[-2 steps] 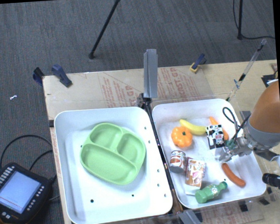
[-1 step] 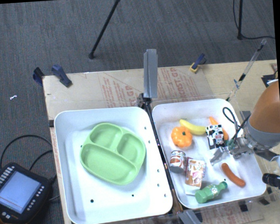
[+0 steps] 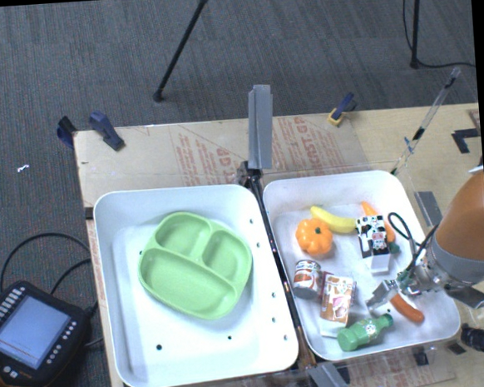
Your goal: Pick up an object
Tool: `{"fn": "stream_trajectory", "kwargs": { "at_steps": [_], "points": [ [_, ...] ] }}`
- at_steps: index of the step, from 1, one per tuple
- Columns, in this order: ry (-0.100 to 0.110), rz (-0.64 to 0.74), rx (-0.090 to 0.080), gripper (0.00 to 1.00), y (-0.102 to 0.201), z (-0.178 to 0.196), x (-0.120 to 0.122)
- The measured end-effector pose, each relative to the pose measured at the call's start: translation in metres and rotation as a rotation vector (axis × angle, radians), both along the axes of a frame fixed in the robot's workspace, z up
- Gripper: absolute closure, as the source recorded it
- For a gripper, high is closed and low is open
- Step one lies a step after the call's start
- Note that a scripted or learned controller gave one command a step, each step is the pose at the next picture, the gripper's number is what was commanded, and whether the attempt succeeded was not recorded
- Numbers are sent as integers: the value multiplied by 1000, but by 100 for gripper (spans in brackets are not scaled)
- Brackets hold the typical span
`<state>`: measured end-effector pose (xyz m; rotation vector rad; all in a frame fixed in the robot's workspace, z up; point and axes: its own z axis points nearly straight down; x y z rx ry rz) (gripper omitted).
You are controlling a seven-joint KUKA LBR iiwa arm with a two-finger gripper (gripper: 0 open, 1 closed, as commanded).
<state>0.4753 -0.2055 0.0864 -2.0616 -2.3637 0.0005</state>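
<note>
The right bin [image 3: 285, 195] holds several toy foods: a yellow banana [image 3: 333, 220], an orange pumpkin [image 3: 315, 237], a carrot [image 3: 369, 212], a cow-patterned carton [image 3: 373, 239], a small can [image 3: 305, 277], a printed box [image 3: 337, 298], a green bottle [image 3: 363, 333] and an orange sausage [image 3: 408, 310]. My gripper [image 3: 397, 288] is low in the bin's right part, just above the sausage and right of the printed box. Nothing is visibly held in it.
The left bin [image 3: 119, 323] bears a green divided plate [image 3: 196, 265]. The grey arm with its orange band [image 3: 478, 222] reaches in over the right bin's right rim. A grey post [image 3: 260, 128] stands behind the bins. A pendant [image 3: 27, 330] lies on the floor at left.
</note>
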Motion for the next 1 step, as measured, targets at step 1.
{"fn": "stream_trajectory", "kwargs": {
  "at_steps": [1],
  "points": [
    [2, -9, 2, 100, -2, 9, -1]
  ]
}}
